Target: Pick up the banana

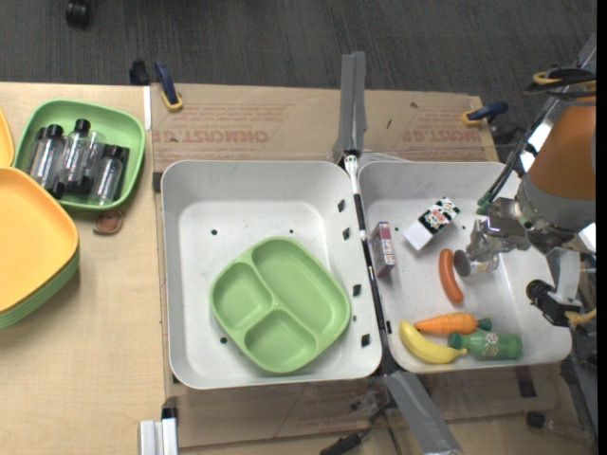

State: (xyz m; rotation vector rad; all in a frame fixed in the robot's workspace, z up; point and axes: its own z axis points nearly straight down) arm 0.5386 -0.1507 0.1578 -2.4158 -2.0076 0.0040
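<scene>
The yellow banana lies at the front edge of the right bin, its stem end under a small orange carrot. A green bottle lies against the banana's right end. My gripper hangs over the middle of the right bin, beside the upper end of a red sausage. It is up and to the right of the banana, well apart from it.
A small black-and-white carton and a purple box lie in the right bin's back left. The left bin holds a green divided plate. A green tray of bottles and stacked orange plates sit far left.
</scene>
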